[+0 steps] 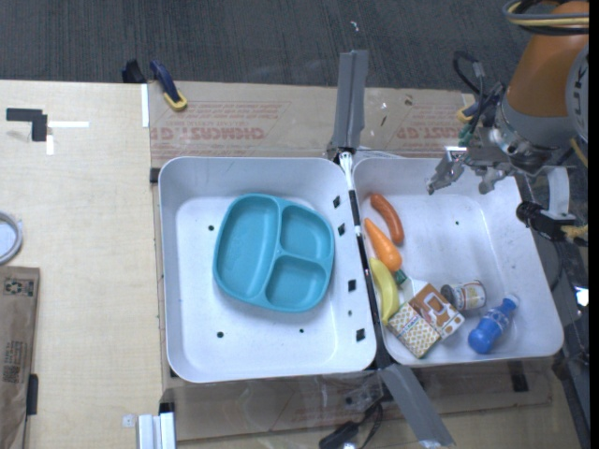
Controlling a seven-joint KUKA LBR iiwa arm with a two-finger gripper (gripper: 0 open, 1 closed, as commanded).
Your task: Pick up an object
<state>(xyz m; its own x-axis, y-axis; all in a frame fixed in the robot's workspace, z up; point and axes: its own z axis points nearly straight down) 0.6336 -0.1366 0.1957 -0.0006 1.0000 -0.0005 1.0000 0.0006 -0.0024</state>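
My gripper point(462, 181) hangs over the far edge of the right bin point(505, 241), open, with nothing between its fingers. In that bin lie a red-brown sausage point(387, 217), an orange carrot point(381, 242) and a yellow banana point(385, 288) along the left wall. A patterned snack box point(426, 319), a small tin can point(465, 296) and a blue bottle point(491, 325) sit near the front. All of them lie well in front of and to the left of the gripper.
The left bin point(187, 279) holds a blue divided plate point(274, 251). A grey post point(351, 101) rises behind the seam between the bins. A blue and yellow clamp point(167, 86) lies on the bench at the back left.
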